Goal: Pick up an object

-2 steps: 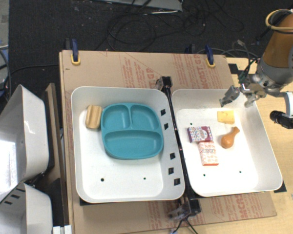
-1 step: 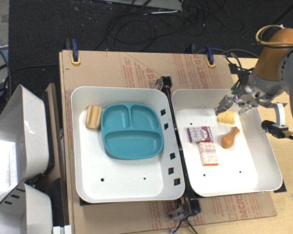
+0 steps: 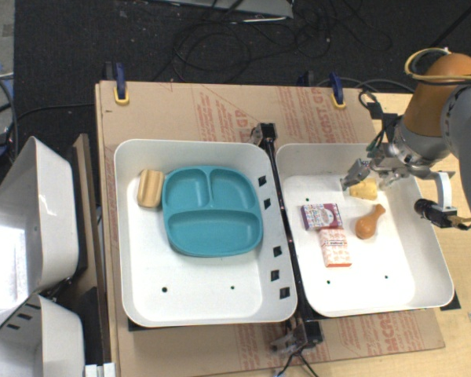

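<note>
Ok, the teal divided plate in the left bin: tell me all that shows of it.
The teal divided plate looks like matte plastic, rounded-rectangular, with three compartments: two small at the far side, one wide at the near side. It lies flat, upright, in the left bin, toward the far half. A tan block sits at its left edge, seemingly touching.

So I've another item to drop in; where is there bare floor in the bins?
Left bin: the strip below the tray. Right bin: the near half below the red box. Crowded: its far half around the end effector.
</note>
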Available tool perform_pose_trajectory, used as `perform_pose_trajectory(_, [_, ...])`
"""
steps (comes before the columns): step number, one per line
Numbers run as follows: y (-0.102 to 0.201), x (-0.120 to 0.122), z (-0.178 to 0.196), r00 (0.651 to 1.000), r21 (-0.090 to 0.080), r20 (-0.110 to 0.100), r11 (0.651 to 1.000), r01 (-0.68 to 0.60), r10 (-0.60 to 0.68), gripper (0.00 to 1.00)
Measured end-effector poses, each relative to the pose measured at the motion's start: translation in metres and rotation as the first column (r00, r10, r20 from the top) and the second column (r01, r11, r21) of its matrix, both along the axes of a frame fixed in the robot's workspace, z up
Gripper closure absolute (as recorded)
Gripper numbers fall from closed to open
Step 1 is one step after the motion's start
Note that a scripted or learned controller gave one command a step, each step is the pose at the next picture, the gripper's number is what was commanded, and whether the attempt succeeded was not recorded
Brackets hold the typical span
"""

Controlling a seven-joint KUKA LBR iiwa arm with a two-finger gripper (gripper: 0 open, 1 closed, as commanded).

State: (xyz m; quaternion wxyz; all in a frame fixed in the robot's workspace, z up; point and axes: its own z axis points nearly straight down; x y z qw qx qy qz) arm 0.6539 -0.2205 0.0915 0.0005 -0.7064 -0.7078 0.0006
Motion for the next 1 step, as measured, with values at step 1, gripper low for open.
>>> perform_pose_trajectory(1, [-0.0011, 0.0033, 0.0159, 1.0, -0.006, 0.012, 1.0, -0.002, 0.002, 1.0])
